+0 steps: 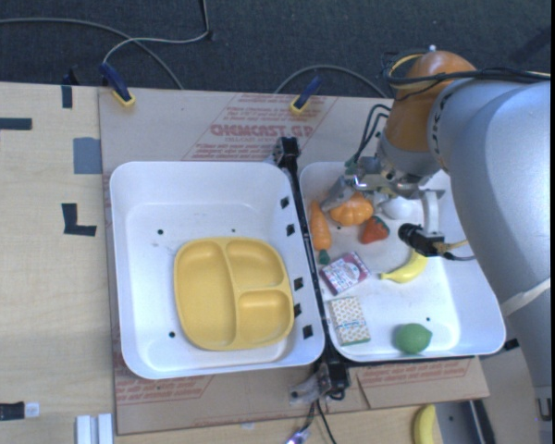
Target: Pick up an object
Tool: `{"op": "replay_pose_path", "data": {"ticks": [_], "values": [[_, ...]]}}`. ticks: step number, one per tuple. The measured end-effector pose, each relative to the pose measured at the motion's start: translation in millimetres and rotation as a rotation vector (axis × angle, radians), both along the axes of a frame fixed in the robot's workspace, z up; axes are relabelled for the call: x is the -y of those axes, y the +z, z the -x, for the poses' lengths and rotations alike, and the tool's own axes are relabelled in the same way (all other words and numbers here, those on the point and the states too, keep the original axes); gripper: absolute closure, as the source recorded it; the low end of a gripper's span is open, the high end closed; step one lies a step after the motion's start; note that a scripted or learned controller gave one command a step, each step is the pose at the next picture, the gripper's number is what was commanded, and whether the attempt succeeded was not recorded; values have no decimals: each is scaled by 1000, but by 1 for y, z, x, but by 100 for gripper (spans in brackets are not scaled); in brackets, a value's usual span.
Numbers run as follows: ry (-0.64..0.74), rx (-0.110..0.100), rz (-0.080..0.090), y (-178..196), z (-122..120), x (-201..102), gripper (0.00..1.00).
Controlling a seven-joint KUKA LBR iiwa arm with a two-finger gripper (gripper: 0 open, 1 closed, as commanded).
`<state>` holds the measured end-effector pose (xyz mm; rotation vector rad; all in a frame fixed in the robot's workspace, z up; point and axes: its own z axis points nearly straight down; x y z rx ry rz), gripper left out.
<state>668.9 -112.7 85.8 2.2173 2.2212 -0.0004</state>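
Entry, as I read it from my station:

- Left bin (pixel 129 248): holds one yellow divided tray (pixel 233 292), lying flat near the middle. Not at risk.
- Right bin (pixel 462 326): holds the loose items. At its far end, an orange rounded piece (pixel 351 213), a red piece (pixel 375 231) just beside it, and a carrot-like orange piece (pixel 320 229) against the left wall. Mid-bin: a banana (pixel 405 269), a pink-and-white packet (pixel 343 272), a patterned card or box (pixel 349 320). Near end: a green ball (pixel 412 338).
- Gripper (pixel 363 188): down over the far end of the right bin, right above the orange rounded piece. I cannot tell how its fingers stand; the wrist and cables hide them. I cannot confirm anything is held.
- Likely target, in my judgement: the orange rounded piece, or the red one touching it.

Hazards I'd log:
1. Crowding. Three items sit close together, so a close could catch two, or nudge one aside and get none.
2. Rounded shape. The orange piece may roll or squirt out under a pinch.
3. Bin wall. The cluster is near the far-left corner; a finger could strike the rim.
4. Cables by the wrist could snag on lift.
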Motion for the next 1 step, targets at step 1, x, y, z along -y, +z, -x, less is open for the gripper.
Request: {"op": "replay_pose_path", "data": {"ticks": [1], "values": [[1, 1, 1, 10, 0, 0, 100]]}}
